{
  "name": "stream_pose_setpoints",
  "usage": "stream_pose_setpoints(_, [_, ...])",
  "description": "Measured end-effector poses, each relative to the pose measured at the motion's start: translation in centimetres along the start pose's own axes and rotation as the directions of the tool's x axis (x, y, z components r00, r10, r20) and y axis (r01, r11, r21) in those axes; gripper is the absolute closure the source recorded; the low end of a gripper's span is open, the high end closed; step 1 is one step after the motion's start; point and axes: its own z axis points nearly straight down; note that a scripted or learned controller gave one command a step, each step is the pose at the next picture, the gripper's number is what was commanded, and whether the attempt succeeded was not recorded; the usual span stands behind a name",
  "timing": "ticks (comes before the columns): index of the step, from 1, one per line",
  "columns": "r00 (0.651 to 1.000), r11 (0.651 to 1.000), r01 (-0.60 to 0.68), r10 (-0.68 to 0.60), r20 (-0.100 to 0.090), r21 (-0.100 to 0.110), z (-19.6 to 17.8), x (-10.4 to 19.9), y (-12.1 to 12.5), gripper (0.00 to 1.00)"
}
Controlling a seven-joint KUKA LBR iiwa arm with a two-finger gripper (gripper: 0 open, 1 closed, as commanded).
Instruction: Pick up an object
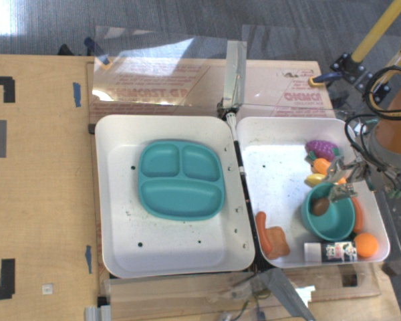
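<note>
Bins [113,179]: two; teal tray [181,179], teal bowl [331,214]: one each

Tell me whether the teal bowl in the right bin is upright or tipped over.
Upright. The teal bowl shows its round open mouth facing up, with a small brown thing sitting inside it.

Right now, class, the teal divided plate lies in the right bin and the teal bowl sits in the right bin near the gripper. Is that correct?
One thing is wrong: the camera view shows the teal divided plate in the left bin. The teal bowl does sit in the right bin, near the gripper.
</note>
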Motion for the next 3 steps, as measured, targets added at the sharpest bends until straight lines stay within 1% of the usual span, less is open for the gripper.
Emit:
stream_pose_setpoints(1, [0.942, 0.943, -0.331, 0.331, -0.053, 0.007, -12.4, -0.2, 7.4, 1.0])
stream_pose_setpoints(2, [0.998, 0.998, 0.058, -0.058, -0.021, -0.008, -2.5, -0.3, 6.9, 1.0])
stream_pose_setpoints(3, [0.877, 0.878, 0.478, -0.479, -0.036, -0.032, -7.5, 1.5, 2.8, 1.0])
